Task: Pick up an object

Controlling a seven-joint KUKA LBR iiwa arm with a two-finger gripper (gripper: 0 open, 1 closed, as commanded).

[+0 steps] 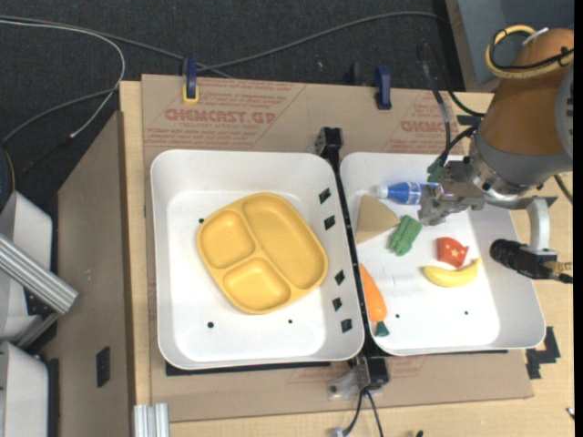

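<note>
**Pick not yet made — gripper low over right bin**

The gripper [435, 209] sits in the upper part of the right bin [510, 326], just above the green toy [404, 235] and beside the blue-capped bottle [399, 192]. From my angle I cannot tell how the tool is set; the wrist hides it. Nothing appears lifted. All candidates lie on the bin floor: tan wedge [372, 218], red piece [452, 248], banana [449, 276], carrot [373, 300] along the left wall. The left bin [173, 271] carries the yellow divided plate [262, 251], untouched.

Judgement: approach done; the grasp and lift remain. Likely target is the green toy.
</note>
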